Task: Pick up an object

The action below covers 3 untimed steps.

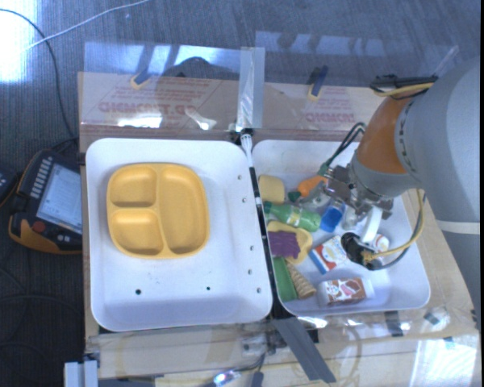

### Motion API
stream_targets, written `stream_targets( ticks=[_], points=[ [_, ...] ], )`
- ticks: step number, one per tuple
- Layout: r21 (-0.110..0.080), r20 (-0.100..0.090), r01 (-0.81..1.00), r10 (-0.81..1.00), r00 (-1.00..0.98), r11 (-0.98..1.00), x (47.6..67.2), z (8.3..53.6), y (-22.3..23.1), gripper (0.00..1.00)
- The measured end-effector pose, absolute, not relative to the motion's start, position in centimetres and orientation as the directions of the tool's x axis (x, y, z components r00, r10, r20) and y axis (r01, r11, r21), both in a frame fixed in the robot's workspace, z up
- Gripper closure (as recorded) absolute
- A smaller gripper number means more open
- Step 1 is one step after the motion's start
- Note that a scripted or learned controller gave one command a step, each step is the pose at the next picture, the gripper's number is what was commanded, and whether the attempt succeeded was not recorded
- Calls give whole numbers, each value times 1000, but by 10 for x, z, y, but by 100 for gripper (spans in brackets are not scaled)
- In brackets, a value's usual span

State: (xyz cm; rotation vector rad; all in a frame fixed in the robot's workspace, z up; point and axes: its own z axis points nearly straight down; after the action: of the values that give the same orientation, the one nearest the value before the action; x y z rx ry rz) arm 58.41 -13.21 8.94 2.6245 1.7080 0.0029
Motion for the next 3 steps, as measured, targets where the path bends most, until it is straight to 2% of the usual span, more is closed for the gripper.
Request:
stream_targets(
  ticks=[1,2,3],
  points=[
    [10,-1,914,914,406,-406,586,97,-132,100],
    [-3,-4,916,916,402,-402,593,181,-78,100],
    [-3,-6,881,881,474,-474,646,193,-118,100]
  ],
)
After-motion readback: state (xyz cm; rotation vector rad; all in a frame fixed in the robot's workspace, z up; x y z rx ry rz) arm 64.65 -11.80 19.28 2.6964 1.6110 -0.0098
